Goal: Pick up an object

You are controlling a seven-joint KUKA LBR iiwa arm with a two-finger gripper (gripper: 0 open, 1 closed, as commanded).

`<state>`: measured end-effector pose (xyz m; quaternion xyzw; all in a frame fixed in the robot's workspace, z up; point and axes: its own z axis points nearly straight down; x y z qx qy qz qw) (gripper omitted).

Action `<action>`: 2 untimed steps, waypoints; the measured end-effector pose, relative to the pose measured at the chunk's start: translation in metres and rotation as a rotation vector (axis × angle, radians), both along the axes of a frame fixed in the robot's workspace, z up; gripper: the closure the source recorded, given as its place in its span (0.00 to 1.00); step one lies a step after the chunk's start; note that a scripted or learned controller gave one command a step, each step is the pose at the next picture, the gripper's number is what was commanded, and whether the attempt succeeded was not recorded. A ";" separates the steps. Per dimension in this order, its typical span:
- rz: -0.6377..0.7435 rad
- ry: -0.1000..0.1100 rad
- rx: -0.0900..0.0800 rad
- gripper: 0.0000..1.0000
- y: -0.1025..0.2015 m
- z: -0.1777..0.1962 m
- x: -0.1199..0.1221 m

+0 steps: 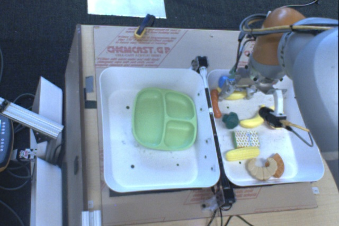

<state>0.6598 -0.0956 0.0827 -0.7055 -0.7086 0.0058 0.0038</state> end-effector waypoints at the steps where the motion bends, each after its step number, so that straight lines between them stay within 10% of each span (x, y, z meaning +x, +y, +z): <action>1: -0.004 0.001 0.004 0.00 -0.036 0.000 0.005; 2: -0.002 0.000 0.003 0.00 -0.019 -0.001 0.006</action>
